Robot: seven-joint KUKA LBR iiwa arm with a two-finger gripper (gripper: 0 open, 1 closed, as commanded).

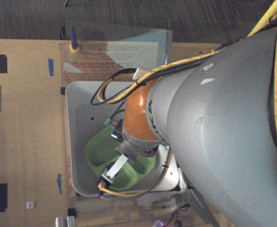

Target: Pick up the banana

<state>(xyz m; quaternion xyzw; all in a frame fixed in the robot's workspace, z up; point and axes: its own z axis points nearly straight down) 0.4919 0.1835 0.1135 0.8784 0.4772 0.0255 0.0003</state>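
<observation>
**While the arm hangs low over the bin, the banana's lie cannot be read**

Nearest, the near rim of the white bin [72, 141] passes under the wrist. A green dish [97, 148] with raised edges sits in the bin's near half. The gripper [126, 150] hangs low in the bin, right over the dish. The wrist covers its working end, so I cannot tell whether it is released, clenched or grasping anything. Next out comes the orange band [136, 112], then the grey arm [214, 126], which reaches in from the right and covers the bin's right half. Farther still, the far left part of the bin's floor lies bare and white, and beyond the far rim runs the bench [25, 126].

I judge the step in hand to be the reach down for a grasp, with nothing to prove a grasp has been made. I cannot tell where the banana is. It is most likely hidden beneath the wrist or arm, perhaps in the dish. Its long axis and the way it points are equally unreadable.

The next move depends on that axis. The gripper should close across the banana's short width near the middle. The lift should then go straight up, clear of the dish's raised edge.
</observation>
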